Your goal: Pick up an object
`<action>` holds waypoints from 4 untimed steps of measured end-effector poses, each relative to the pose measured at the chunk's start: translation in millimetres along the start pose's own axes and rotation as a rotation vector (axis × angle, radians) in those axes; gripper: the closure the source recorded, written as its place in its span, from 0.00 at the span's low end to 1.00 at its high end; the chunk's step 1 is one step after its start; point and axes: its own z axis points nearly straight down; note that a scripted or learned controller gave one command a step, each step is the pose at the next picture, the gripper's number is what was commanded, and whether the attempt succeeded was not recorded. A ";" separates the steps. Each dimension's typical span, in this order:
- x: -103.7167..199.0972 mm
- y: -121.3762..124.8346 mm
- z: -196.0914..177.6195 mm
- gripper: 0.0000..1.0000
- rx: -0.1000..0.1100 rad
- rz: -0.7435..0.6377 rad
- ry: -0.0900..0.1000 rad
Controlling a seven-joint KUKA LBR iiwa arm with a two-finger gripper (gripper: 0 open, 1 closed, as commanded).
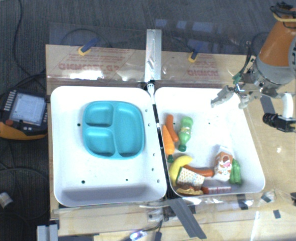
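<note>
Hand (231,97) released, empty, above right bin's (208,97) far right corner; nothing picked yet, toy food (185,132) untouched, grasp remains.

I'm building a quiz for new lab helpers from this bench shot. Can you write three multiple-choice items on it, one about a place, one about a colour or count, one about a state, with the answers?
1. Where does the divided tray lie?
A. In the left bin
B. In the right bin
C. On the floor

2. What colour is the divided tray?
A. Red
B. Blue
C. Black

3. How does the claw stand?
A. Gripping the banana
B. Resting on the tray
C. Over the right bin's upper right part, nothing between its fingers

Answers:
1. A: the tray sits in the left bin, apart from the toy food.
2. B: its whole surface is light blue.
3. C: the claw is near the right bin far corner, away from the banana and the other food at the near end.
</note>
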 end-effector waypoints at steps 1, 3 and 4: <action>49.1 -59.6 90.3 0.00 0.001 -0.145 0.000; 11.5 -137.3 121.2 0.00 -0.012 -0.277 -0.007; 12.8 -134.8 110.6 1.00 -0.018 -0.277 -0.006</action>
